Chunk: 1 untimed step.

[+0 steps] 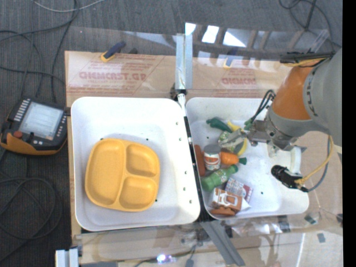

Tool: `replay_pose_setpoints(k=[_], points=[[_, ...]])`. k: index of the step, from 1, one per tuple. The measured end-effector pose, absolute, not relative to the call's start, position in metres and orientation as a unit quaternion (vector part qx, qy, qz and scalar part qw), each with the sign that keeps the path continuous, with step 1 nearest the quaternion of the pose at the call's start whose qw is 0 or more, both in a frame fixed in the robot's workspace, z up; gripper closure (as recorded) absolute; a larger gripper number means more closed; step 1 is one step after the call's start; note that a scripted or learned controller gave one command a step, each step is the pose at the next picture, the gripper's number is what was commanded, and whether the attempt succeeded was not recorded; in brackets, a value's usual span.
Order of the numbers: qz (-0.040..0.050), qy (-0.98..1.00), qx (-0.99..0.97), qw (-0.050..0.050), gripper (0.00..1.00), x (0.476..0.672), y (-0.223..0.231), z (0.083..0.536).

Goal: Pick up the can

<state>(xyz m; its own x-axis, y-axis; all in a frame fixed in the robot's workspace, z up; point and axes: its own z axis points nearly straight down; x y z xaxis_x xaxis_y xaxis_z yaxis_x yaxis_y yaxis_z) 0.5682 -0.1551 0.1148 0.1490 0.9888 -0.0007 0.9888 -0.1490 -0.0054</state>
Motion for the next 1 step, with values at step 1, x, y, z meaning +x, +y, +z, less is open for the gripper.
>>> replay_pose_setpoints(k=[1], points=[[0.0097, -0.580, -0.814, 0.018, 0.00, 0.6496, -0.1773, 0.0863]])
